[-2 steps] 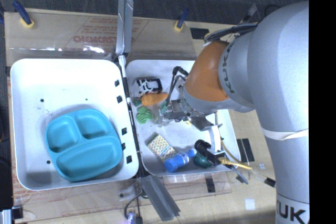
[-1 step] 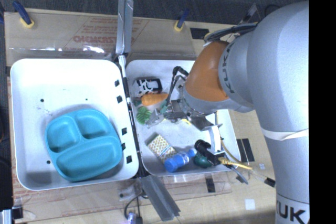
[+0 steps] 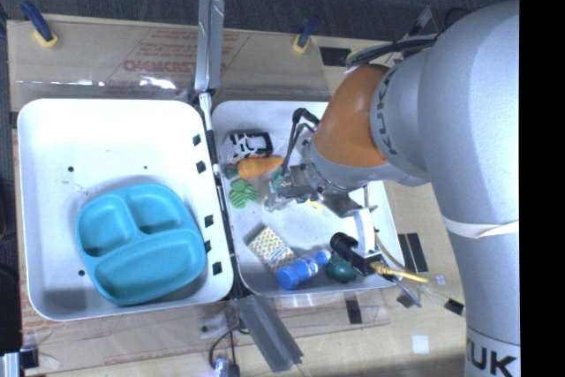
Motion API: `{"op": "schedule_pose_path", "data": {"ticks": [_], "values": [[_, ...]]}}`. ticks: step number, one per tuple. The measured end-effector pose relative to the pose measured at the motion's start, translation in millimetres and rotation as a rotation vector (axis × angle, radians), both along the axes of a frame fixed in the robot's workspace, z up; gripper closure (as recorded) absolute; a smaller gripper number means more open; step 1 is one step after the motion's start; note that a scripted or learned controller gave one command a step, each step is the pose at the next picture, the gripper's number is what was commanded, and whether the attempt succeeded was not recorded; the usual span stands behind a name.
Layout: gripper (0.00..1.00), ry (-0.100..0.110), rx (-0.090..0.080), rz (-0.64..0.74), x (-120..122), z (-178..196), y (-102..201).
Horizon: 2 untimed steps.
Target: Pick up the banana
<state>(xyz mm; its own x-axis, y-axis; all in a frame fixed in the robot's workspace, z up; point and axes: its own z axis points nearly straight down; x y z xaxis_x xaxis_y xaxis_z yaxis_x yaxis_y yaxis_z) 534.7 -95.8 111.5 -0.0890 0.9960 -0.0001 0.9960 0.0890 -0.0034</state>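
Note:
An orange-yellow, stubby curved piece lies in the right bin near its left wall; it is the only thing here that could be the banana, and I cannot tell for sure. My gripper hangs low over the bin just right of and below that piece, close to it. The grey wrist and its orange band hide the bin floor to the right of it.
Also in the right bin are a black-and-white object, a green ridged thing, a patterned packet, a blue bottle and a teal item. The left bin holds a blue divided plate.

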Motion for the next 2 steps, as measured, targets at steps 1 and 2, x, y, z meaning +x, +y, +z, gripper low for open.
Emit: {"op": "schedule_pose_path", "data": {"ticks": [1, 2], "values": [[0.0, 0.0, 0.0, 0.0, 0.0, 0.0, 0.0], [1.0, 0.0, -0.001, 0.005, 0.4, 9.6, 0.5]]}}
